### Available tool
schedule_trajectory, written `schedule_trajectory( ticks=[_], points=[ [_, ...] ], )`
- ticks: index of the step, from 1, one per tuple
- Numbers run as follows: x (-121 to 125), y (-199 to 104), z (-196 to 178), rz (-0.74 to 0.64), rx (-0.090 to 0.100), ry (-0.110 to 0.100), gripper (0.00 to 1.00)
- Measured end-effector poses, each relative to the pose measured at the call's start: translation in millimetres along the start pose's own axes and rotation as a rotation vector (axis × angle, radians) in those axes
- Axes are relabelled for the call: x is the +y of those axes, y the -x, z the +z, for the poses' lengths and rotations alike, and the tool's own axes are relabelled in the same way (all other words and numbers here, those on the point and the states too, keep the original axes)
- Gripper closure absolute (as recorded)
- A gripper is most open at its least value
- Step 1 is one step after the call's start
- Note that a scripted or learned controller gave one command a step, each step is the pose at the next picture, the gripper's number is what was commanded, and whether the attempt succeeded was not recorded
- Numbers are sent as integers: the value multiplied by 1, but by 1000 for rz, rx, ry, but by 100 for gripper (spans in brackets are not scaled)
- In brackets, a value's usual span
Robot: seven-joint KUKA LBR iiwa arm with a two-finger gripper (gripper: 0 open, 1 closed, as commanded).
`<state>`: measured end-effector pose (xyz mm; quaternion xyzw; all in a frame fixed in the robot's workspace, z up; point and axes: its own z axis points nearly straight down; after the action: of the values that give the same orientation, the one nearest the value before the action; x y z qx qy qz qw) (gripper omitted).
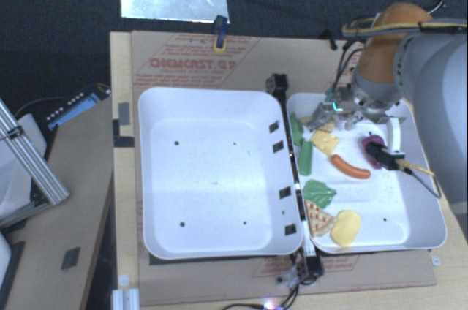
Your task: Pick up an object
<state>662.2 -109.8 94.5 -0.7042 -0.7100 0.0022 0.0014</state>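
Several small things lie in the right bin [413,217], and the sausage [351,168] near its middle serves as the mark for the rest. A yellow block [325,142] sits just up and left of the sausage, close to it but apart. A long green stick [305,156] lies left of the sausage, running along the wall that the right bin shares with the left bin [212,177]. A purple piece [369,142] is just up and right of the sausage, partly hidden. Below and left of the sausage lies a green leaf [319,192], and further below it a waffle wedge [315,217] touching a pale yellow lump [346,227]. The gripper [327,117] hangs up and left of the sausage, right over the far edge of the yellow block; it is too blurred and too cluttered to tell whether it is wide or narrow, and nothing can be seen held in it. The grey arm [431,74] comes in up and right of the sausage, its orange band [384,53] above the wrist. Both bins rest on a brown board on the bench [183,56].
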Motion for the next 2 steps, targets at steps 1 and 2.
schedule_trajectory(
  ticks=[1, 2],
  points=[
    [4, 55, 11, 8, 5, -5, 0],
    [-26, 77, 10, 9, 0, 5, 0]
  ],
)
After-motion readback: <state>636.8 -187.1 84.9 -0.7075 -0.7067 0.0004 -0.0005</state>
